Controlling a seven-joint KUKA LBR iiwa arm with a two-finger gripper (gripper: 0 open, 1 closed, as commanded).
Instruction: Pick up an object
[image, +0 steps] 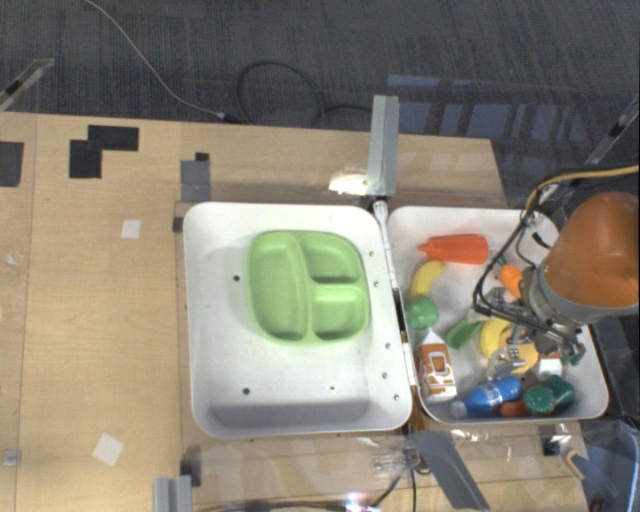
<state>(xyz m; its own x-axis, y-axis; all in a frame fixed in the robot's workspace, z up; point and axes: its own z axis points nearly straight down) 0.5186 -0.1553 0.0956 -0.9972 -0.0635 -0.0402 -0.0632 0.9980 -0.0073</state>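
The right bin (598, 398) holds several toy items: an orange carrot-like piece (455, 248), a yellow banana (427, 277), a green round piece (421, 313), a yellow piece (493, 335), a small brown-and-white carton (435, 368), a blue bottle (492, 397) and a dark green round piece (540, 398). My gripper (517, 352) reaches down into this bin at its right side, just right of the yellow piece and above the blue bottle. The grey wrist and its orange band (600, 250) hide the bin's far right part.
The left bin (215, 400) holds a light green divided tray (306, 285). A metal post (383, 140) stands behind the seam between the bins. Cables (500, 262) hang off the wrist over the right bin. Wooden bench surface (90, 300) lies to the left.
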